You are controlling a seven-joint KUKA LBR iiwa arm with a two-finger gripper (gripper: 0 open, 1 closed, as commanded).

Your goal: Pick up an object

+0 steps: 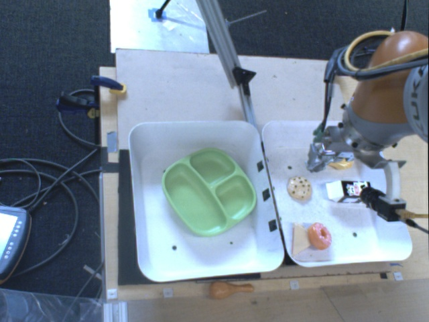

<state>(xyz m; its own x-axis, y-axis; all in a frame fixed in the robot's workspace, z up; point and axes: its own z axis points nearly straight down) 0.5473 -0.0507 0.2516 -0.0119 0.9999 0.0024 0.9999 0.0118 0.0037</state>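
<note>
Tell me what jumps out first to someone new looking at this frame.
Likely the green divided plate, lying alone in the left bin. Next the grey and orange arm reaching in from the right, its gripper low over the back of the right bin. Nearer the front there lie a speckled cookie and a pink donut.

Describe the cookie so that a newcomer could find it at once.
Look in the right-hand white bin, near its left wall. The cookie lies just above the pink doughnut. It is the only pale round thing with dark spots.
</note>
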